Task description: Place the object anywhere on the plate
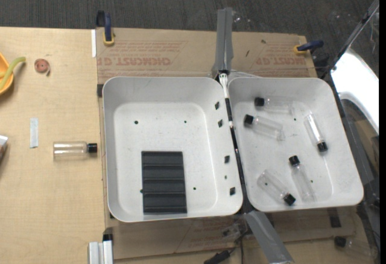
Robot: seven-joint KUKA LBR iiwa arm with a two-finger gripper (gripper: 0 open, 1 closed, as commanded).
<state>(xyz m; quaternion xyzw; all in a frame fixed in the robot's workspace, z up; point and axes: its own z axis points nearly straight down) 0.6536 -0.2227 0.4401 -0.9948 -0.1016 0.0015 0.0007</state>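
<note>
A black ribbed plate [163,182] lies flat on the floor of the left bin [114,136], near its front wall. Several clear vials with black caps lie on their sides in the right bin [338,112]. One vial [272,103] is at the back, another vial [263,126] lies just in front of it, and a third vial [315,131] is toward the right wall. Two more lie near the front, among them a vial [276,188] close to the front wall. None of them touches the plate.
A loose clear vial [75,148] lies on the wooden bench left of the bins. An orange bowl [5,73], a small round disc [41,66] and a white strip [34,133] sit further left. Clamps [105,29] hold the cardboard behind the bins.
</note>
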